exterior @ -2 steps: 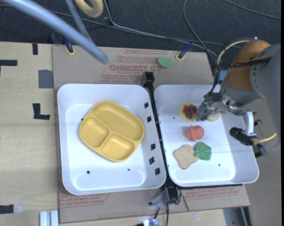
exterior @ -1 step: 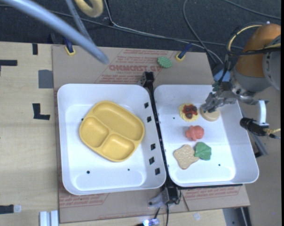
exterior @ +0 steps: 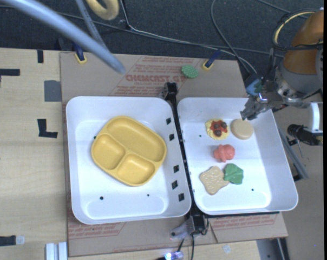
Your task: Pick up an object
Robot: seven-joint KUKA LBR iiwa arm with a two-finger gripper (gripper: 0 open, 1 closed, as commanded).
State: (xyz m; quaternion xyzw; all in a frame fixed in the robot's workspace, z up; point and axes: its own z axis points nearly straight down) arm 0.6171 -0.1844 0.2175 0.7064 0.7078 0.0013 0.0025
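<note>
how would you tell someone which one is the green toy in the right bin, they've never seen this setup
Start at the right bin, the one without the yellow tray. Five small toy foods sit there; look to the pair nearest the front edge. The green toy is the right one of that pair, touching the tan bread-shaped piece, just below the pink piece, and the only green thing inside the bin.

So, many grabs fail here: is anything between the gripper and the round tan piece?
Nothing visible. The gripper sits just above the round tan piece in the right bin; the other toys lie beside and below it.
</note>
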